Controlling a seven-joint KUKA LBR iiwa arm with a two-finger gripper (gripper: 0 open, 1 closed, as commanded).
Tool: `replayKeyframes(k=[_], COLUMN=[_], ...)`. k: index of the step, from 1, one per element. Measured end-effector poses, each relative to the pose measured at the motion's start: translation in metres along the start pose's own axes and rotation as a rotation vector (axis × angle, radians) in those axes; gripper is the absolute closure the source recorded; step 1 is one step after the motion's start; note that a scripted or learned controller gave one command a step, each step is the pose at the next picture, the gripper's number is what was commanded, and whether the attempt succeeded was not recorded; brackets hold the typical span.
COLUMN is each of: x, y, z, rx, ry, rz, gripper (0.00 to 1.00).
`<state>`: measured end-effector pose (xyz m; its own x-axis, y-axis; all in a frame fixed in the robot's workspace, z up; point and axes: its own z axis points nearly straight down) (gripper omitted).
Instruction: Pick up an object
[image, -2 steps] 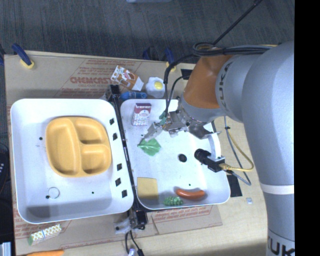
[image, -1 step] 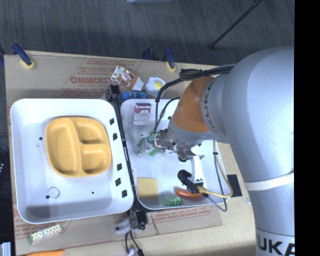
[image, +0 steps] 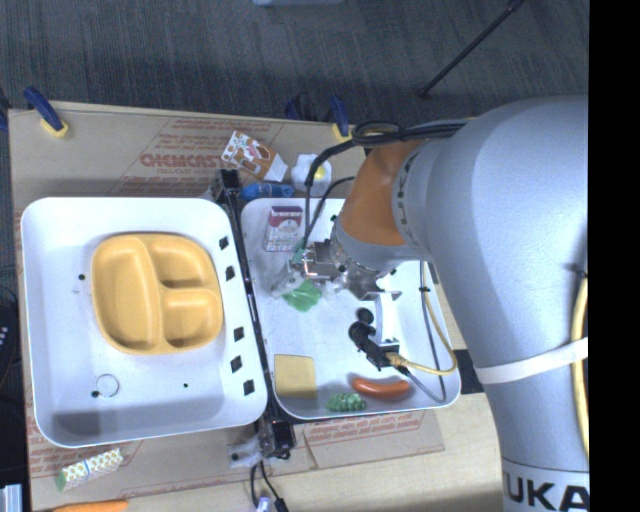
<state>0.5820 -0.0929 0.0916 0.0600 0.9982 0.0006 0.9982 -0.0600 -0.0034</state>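
one crumpled green object (image: 300, 296) lies beneath the pincer (image: 312, 266), whose spread i cannot tell.

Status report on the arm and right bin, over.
Gripper low in right bin, above green item. Grasp unconfirmed. Yellow block, sausage lie apart.

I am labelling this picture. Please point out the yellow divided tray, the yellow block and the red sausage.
yellow divided tray (image: 155, 291): camera view, middle ridge.
yellow block (image: 294, 375): camera view, top face.
red sausage (image: 380, 386): camera view, middle.

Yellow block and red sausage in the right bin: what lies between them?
In the camera view, a small green bumpy piece lies between the yellow block and the red sausage, near the right bin's front rim.
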Motion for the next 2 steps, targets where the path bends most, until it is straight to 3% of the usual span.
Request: replayKeyframes(k=[1,2], x=[-0.0001,0.0], y=[0.0004,0.0003], z=[-0.0106,-0.0106], rx=[0.001,0.001], ry=[0.0,0.0], rz=[-0.004,-0.004], gripper=[1.0,0.0])
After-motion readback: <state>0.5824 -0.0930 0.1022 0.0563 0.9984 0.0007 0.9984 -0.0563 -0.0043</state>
